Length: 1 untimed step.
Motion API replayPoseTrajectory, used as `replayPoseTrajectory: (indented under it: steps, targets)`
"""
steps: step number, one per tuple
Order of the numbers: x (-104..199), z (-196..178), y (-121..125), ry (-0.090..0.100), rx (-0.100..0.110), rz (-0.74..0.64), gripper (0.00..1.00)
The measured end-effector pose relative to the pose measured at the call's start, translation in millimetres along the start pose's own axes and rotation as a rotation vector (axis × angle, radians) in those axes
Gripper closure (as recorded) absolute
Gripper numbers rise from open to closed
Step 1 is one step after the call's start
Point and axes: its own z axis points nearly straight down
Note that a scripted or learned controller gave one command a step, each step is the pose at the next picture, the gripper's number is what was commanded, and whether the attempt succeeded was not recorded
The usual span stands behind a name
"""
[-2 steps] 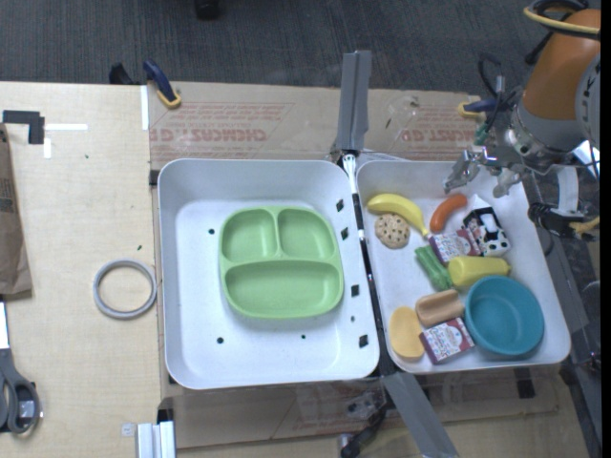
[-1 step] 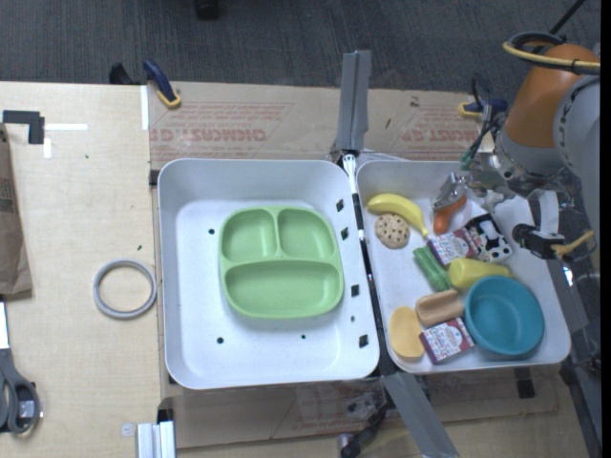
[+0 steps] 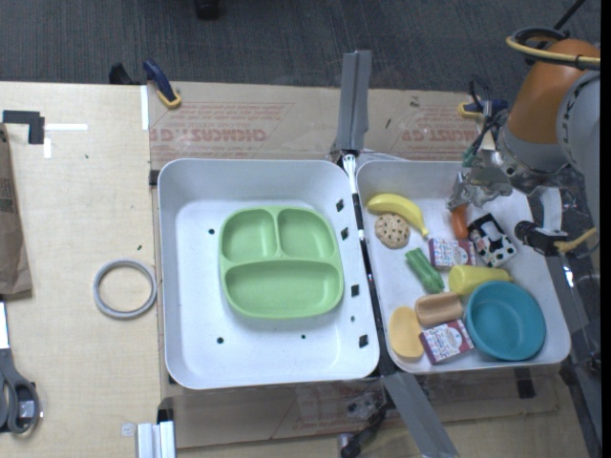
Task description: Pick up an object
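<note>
Camera view: I see the gripper (image 3: 474, 191) low over the right bin's (image 3: 558, 349) far corner, above an orange piece (image 3: 460, 220); whether its fingers grip, I cannot tell. Banana (image 3: 398, 210) and cookie (image 3: 391, 229) lie apart to its left. Green divided plate (image 3: 281, 261) sits in the left bin (image 3: 181, 284)

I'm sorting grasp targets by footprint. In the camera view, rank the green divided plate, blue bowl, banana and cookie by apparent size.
1. green divided plate, clearly largest.
2. blue bowl.
3. banana.
4. cookie, smallest.
All lie at similar depth in the bins, so nearness hardly skews the order.
</note>
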Motion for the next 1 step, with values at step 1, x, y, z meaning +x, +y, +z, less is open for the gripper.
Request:
replayPoseTrajectory:
  steps: [1]
  targets:
    - [21.9, -75.8, -1.1, -0.002, -0.003, 0.081, 1.00]
